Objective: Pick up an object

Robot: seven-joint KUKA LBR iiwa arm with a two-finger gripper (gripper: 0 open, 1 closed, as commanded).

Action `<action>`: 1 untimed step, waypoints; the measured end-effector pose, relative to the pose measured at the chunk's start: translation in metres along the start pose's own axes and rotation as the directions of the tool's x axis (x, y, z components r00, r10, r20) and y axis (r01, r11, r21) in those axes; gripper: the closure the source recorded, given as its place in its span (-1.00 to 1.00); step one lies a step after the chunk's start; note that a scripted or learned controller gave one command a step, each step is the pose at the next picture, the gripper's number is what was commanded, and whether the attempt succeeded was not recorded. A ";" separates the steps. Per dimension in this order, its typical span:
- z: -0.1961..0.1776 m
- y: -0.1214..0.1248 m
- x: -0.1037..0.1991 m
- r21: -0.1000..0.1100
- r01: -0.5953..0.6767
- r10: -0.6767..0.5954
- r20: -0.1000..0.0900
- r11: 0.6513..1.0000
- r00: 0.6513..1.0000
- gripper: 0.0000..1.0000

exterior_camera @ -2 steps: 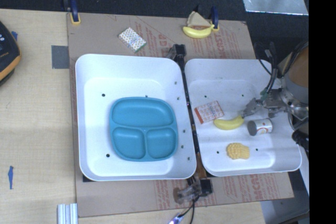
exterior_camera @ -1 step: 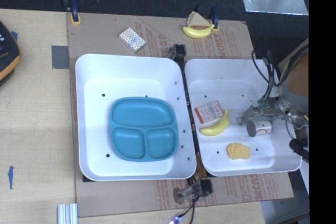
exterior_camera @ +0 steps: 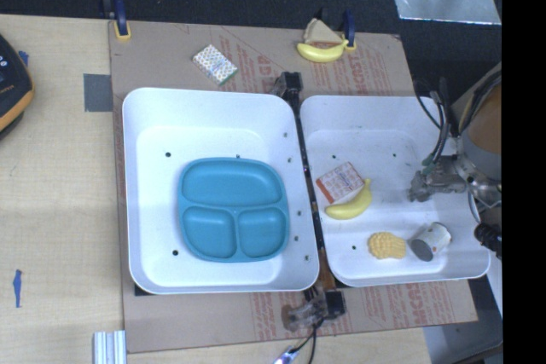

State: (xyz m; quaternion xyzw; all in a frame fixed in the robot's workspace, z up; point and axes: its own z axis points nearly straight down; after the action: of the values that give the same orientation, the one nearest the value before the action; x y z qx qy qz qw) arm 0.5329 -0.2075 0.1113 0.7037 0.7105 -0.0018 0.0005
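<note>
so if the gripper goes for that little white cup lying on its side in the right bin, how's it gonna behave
The white cup lies tipped over near the right bin's front corner, so a nudge would probably roll it. It looks small and hollow, likely light and easily knocked away. Its rounded wall may slip between fingers unless squeezed squarely.

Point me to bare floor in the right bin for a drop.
Right bin: the upper floor, above the red-and-white packet and banana, is bare. The lower half is crowded: yellow waffle-like piece, small cup, with the gripper at the right wall.
</note>
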 end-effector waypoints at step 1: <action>-0.082 0.051 -0.005 -0.001 -0.006 0.006 -0.003 1.000 1.000 1.00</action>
State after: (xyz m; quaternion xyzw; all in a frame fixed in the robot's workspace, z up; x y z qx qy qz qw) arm 0.5840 -0.2121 0.1937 0.7058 0.7084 -0.0003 0.0000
